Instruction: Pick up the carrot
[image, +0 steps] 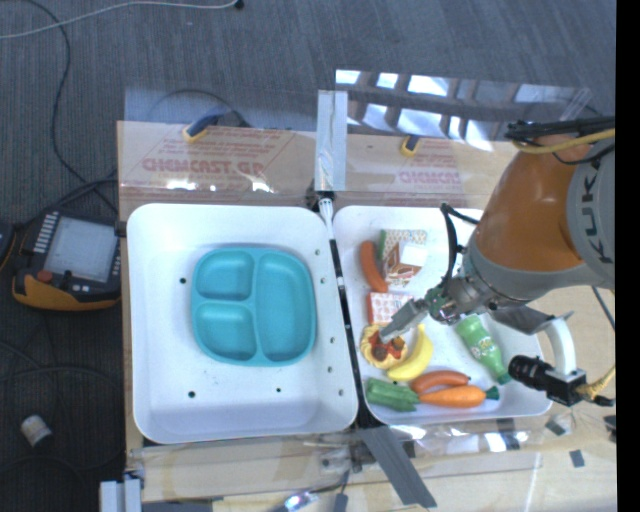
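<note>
Jaws: couldn't tell how far open, or if anything was between them; the gripper (400, 322) was blurred, sitting low over the right bin (350, 262), above the yellow plate (375, 350).

Places below given rel. to the right bin. Far to its left, on the floor, lay a pendant w/ screen (68, 257). Directly left, touching along the shared edge, sat the left bin (160, 400) w/ a teal divided tray (254, 305) at its centre. Inside the right bin, upper left part: a sausage (371, 265), upright-ish, next to a small printed box (404, 254); a red packet (384, 303) just below. Lower left part: the yellow plate and a banana (416, 360), w/ small red bits on the plate. Bottom left corner: a green veg (392, 394). The carrot (456, 396) lay flat along the bottom edge, about mid-width, a red pepper-like item (438, 380) touching it above. Right part: a green bottle (480, 343), tilted. The arm (535, 215) came in over the bin's right side, orange band covering the upper right part.
</note>
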